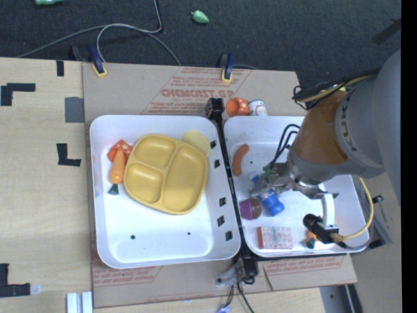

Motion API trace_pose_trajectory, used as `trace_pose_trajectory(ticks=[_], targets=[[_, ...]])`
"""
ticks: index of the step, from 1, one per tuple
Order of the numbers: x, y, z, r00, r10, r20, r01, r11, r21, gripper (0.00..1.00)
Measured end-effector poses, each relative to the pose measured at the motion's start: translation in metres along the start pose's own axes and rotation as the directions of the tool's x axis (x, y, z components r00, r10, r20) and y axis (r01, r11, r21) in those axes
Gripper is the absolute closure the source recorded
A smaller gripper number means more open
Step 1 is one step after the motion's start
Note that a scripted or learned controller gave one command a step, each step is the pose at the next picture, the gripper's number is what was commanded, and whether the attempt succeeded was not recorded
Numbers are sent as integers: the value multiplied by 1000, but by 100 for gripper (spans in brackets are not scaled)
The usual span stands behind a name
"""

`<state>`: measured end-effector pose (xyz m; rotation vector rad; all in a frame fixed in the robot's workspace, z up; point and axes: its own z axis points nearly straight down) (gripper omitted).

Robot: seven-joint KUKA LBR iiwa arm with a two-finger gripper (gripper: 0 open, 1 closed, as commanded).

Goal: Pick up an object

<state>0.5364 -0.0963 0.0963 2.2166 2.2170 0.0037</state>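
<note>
A cardboard sheet (195, 93) covers the table (39, 194), held by two blue-and-yellow clamps (97, 62). A cable (124, 28) loops across the dark floor (273, 18).

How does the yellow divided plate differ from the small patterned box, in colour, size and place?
The yellow divided plate is plain yellow; the small patterned box is pale with a reddish pattern. The plate is far larger than the box. The plate lies in the left bin; the box lies in the right bin, near its front edge. Both lie flat, apart from the gripper.
</note>
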Motion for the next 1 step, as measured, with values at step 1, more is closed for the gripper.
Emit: trace_pose_trajectory(ticks=[1], targets=[[59, 1, -89, 1000, -3, -4, 3, 1000, 6, 100]])
